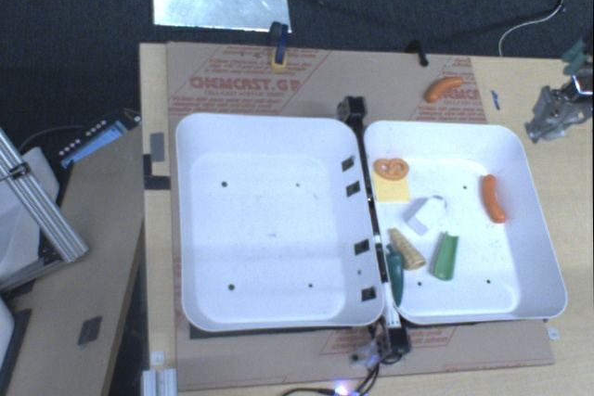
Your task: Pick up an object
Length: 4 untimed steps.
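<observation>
Object to pick: none singled out by the task; candidates all lie in the right bin (520,199), listed largest to smallest.

1. Orange sausage (494,198) – near the right wall, lying lengthwise, well apart from the rest. Looks like a light plastic toy, stiff, smooth skin, prob. slippery. Best hold: across the short axis at mid-length. Clear on all sides, so judged the easiest pick.
2. Green cylinder (445,256) – lower middle of the bin, slightly tilted from vertical in the view. Light, rigid by the look; rounded, may roll. Take across the narrow width.
3. Yellow block (392,190) – by the divider, flat, touching the pretzel above it. Low profile, little to grip; take by opposite edges.
4. White block (423,215) – centre of the bin, just beside the yellow block. Pale on a white floor, outline hard to read.
5. Tan cone (406,249) – ribbed, angled, its upper end near the white block. Tapered; grip near the thick end or it may squirt out.
6. Dark green item (395,274) – tight against the divider wall; poor access.
7. Pretzel (391,169) – small, orange, thin and flat.

Other: left bin (269,218); a second orange sausage (444,89) out on the table (306,74), above the right bin.

Tool (555,114): at the view's right edge, outside the bin, over the table, nothing seen in it. Finger spread: cannot tell, too small and blurred.
</observation>
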Available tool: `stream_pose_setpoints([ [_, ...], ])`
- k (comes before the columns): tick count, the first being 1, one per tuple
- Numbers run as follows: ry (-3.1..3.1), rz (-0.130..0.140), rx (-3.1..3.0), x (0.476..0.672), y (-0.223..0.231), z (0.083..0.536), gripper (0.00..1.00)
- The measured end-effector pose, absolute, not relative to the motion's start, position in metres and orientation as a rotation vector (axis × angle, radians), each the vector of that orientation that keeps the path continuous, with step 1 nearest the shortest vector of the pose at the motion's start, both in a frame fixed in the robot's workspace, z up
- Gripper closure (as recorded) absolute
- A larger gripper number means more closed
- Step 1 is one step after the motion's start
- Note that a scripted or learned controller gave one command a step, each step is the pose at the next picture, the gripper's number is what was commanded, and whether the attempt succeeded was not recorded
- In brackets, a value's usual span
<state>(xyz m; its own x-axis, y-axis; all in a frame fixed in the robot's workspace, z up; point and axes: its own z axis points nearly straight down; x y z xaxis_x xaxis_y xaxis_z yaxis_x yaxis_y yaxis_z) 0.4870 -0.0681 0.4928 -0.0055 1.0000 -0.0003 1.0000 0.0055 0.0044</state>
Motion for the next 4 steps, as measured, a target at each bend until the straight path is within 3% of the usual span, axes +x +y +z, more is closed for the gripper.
stream_pose_setpoints([
  [4, 2.227, 0.004, 2.214, 0.487, 0.007, 0.535, 1.00],
])
